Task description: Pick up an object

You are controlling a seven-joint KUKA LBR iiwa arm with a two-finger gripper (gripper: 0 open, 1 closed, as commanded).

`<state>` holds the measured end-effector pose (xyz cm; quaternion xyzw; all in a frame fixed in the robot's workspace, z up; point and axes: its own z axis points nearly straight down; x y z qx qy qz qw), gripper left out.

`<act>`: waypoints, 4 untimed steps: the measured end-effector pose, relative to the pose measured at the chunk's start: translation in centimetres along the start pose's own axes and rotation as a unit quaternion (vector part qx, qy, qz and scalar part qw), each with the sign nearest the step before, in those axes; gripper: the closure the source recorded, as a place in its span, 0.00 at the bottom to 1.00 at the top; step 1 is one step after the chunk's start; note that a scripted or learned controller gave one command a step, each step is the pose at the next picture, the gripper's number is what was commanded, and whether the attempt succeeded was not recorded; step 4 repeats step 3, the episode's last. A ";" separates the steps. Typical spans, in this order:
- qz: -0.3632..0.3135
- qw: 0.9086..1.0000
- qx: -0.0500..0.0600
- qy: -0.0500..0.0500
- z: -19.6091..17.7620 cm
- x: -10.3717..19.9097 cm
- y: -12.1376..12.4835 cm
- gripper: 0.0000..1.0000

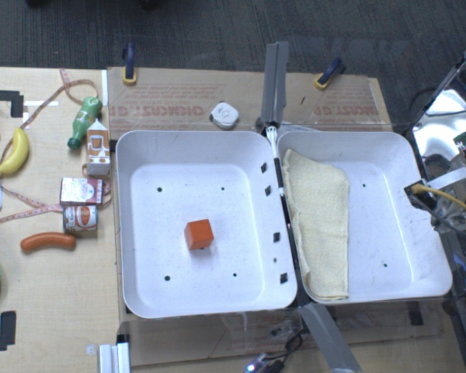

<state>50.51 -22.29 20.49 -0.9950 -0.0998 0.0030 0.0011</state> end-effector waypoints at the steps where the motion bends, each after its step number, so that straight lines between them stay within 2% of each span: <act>1: -0.001 1.000 -0.001 0.001 -5.2 0.5 -5.3 1.00; 2: -0.002 1.000 -0.001 0.001 -7.1 2.9 -9.8 1.00; 3: -0.002 1.000 -0.001 0.001 -10.5 0.5 -15.0 1.00; 4: -0.002 1.000 -0.001 0.001 -10.5 0.5 -15.0 1.00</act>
